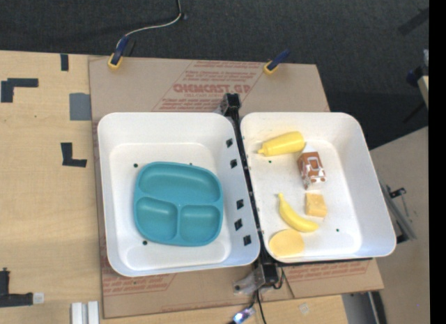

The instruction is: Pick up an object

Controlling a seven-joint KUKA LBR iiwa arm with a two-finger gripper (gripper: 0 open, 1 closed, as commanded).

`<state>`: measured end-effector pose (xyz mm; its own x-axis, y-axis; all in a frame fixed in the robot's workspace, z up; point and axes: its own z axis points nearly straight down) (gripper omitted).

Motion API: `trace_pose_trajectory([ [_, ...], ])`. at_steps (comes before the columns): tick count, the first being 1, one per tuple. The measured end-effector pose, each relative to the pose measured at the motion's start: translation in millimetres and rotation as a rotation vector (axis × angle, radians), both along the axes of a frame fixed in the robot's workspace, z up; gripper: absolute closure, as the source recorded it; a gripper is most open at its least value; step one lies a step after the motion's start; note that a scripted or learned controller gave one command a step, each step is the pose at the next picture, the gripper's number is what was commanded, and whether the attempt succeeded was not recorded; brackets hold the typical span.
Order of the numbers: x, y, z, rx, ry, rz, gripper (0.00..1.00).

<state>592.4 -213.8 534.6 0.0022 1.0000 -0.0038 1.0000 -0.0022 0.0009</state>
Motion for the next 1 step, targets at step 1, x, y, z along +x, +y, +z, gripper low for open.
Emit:
trace_pose_trajectory([
  [1,-87.5,-10.0,-0.5,0.004,0.004,0.002,1.0],
])
